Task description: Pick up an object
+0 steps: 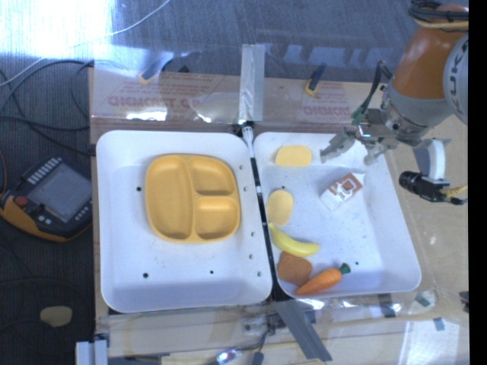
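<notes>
Carton (342,191): we see it lying in the right bin (396,234), just below the end effector.
End effector (352,150): fingers apart, nothing between them.
Other food: banana (293,242), carrot (321,279).
Left bin (114,226): yellow tray (192,197).

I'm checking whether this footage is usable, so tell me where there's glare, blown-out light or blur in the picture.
In the camera view, strong light washes out the floor at the top left; glare streaks the clear film behind the bins; the white bins look bright but keep detail; the carrot and banana stay sharp; the hand looks slightly soft.
</notes>
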Tool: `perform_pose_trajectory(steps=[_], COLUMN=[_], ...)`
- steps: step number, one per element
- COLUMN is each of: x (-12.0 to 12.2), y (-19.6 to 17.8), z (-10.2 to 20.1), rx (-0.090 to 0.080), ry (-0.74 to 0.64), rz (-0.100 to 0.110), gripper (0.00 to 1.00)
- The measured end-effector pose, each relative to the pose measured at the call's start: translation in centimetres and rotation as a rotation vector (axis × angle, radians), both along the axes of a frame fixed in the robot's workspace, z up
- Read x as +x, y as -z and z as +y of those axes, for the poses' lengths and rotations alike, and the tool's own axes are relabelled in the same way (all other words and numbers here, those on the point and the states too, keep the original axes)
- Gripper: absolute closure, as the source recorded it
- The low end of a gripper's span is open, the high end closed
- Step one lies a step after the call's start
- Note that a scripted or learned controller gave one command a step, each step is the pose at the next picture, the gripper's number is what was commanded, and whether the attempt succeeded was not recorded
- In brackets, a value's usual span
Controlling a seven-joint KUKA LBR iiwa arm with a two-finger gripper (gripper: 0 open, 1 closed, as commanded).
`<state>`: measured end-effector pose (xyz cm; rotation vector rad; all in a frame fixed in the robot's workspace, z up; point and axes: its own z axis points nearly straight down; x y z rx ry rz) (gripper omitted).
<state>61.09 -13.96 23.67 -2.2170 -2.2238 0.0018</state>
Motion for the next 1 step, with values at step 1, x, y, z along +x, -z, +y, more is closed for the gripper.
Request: perform_pose_trajectory(steps=[1], x=[-5.02], y=[10.76], z=[-3.08], rx=[0.000], ry=[-0.079], rz=[0.000], gripper=[0.00])
